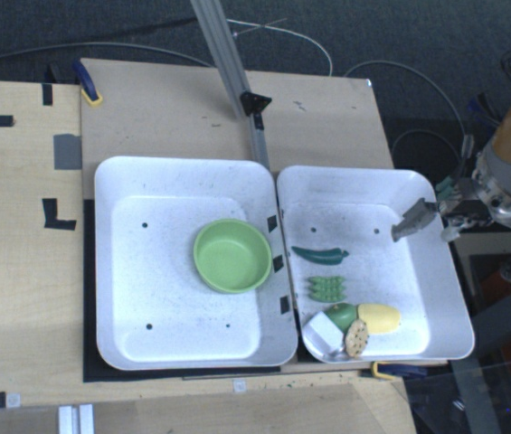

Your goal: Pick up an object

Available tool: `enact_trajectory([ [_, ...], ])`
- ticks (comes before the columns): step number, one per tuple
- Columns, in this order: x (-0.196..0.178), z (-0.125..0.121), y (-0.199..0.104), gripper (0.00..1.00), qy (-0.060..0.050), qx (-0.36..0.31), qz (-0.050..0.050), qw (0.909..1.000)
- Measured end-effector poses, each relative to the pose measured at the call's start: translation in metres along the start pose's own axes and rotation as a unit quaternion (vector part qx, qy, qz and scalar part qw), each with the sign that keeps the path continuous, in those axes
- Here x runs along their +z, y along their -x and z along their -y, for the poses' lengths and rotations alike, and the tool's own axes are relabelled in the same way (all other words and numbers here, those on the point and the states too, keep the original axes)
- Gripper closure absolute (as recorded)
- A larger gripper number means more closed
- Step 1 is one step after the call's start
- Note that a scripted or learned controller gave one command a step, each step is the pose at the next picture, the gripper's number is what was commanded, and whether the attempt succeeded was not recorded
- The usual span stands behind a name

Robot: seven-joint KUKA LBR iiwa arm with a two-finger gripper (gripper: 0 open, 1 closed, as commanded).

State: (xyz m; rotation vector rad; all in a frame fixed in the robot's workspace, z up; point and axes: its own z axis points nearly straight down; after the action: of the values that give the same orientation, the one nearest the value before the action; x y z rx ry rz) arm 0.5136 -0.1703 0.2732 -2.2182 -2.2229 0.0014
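My gripper point(430, 223) hangs over the right rim of the right bin point(391, 188), open, with nothing between its fingers. Well to its left in that bin lie a dark green pepper point(320, 255) and, below it, a light green pea pod point(326, 287). At the bin's near edge a green round fruit point(340, 315), a yellow lemon-like piece point(379, 317), a white block point(325, 334) and a speckled round biscuit point(356, 337) are clustered together. A green bowl point(231, 256) sits upright in the left bin point(146, 197).
A grey pole point(223, 43) slants across the bench to the join between the bins. Cables point(327, 57) lie on the dark floor behind. The right bin's upper half is bare white floor.
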Motion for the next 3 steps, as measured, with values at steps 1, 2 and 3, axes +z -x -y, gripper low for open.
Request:
enact_trajectory([
  [1, 0.000, 0.000, 0.000, 0.00, 0.000, 0.000, 0.000, 1.0000],
  [2, 0.055, 0.006, 0.008, 0.00, -0.003, 0.001, 0.000, 1.0000],
  [3, 0.111, 0.002, -0.001, 0.00, -0.003, 0.000, -0.001, 1.0000],
])
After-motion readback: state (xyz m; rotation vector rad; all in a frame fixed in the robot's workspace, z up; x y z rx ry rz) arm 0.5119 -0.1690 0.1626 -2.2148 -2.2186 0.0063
